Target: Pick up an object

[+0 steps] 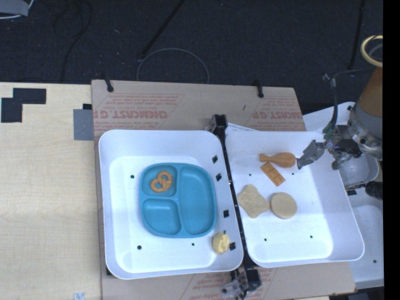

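Observation:
The right bin (325, 242) holds several food pieces: an orange drumstick-shaped piece (279, 159), a small orange cracker stick (272, 174), a pale bread slice (252, 201) and a round beige cookie (283, 205). My gripper (325, 158) hangs over the right bin's upper right part, to the right of the drumstick piece. It is open, its two dark fingers spread apart, and nothing sits between them. The left fingertip (308, 157) is a short way from the drumstick piece and does not touch it.
The left bin (119, 149) carries a blue divided plate (187, 208) with a pretzel (162, 181) in its upper-left compartment. A yellow lump (220, 242) lies at that bin's lower right corner. A black divider (226, 186) runs between the bins.

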Robot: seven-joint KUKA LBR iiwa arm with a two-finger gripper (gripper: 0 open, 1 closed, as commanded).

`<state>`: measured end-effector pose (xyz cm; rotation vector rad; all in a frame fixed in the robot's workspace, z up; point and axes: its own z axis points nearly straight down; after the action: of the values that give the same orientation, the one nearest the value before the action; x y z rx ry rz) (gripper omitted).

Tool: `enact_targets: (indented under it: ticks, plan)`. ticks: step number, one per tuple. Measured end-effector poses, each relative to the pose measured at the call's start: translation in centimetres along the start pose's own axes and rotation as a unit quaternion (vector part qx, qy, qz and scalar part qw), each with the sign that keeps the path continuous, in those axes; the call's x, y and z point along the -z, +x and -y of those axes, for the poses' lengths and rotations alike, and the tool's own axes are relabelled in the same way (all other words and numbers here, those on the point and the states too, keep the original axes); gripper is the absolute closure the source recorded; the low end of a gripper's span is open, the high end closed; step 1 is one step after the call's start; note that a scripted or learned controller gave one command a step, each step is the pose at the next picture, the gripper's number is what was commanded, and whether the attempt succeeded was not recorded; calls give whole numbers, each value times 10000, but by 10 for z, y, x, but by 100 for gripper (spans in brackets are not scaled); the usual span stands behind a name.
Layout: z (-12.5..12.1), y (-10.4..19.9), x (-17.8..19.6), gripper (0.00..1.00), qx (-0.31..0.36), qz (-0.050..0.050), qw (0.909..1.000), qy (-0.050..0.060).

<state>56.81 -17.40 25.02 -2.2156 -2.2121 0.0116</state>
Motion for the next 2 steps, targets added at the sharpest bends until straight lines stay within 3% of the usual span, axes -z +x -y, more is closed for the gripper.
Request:
enact_targets:
  ticks: [1,2]
  plan:
    - [-2,0,6,0,8,13,10000,-59]
    - [-2,-1,-37,0,8,4,10000,-32]
